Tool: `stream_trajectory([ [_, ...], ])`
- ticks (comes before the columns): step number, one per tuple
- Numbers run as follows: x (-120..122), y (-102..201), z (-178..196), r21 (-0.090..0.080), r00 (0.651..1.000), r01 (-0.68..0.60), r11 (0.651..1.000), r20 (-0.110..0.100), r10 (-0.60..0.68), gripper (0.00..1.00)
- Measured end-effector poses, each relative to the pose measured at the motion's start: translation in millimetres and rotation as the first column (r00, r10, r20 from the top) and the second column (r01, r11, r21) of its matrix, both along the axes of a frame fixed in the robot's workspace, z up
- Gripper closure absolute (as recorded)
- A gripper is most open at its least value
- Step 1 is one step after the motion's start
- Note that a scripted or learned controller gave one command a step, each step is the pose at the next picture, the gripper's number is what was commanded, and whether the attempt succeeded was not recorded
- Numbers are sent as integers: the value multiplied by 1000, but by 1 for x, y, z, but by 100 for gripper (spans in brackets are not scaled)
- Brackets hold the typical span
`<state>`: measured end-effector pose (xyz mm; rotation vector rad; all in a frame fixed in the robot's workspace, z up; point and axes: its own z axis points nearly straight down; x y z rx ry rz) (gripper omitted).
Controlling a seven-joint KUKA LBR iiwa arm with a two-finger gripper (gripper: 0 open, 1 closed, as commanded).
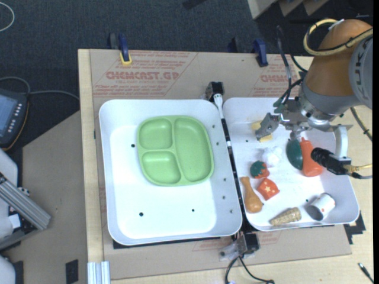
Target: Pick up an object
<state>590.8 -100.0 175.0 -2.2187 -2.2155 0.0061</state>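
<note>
My gripper (267, 126) is low over the far left part of the right bin (349, 209), right over a small yellow object (265, 137) that is partly hidden beneath it. I cannot tell whether it touches that object. In front of the gripper lie a small white piece (272, 156), a green and red toy (259, 169), a red toy (269, 188), an orange drumstick shape (251, 196), a tan cone (285, 216) and a white cup (322, 205). A green and orange toy (303, 156) lies just right of the gripper.
The left bin (118, 206) holds a green divided plate (175, 149). The grey and orange arm (334, 58) comes in over the right bin's far right corner, with cables (337, 163) trailing over its right side. A ridge (228, 152) separates the two bins.
</note>
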Motion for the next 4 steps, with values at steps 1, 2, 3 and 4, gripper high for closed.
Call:
stream_trajectory([
  [1, -9, 7, -57, 0, 1000, -1, 1000, -1, 1, 0],
  [2, -10, 7, -92, 0, 1000, -1, 1000, 2, 1, 0],
  [3, -9, 7, -80, -1, 1000, 0, 1000, 8, 0, 100],
  [4, -8, 8, -37, -3, 1000, -2, 1000, 12, 2, 100],
])
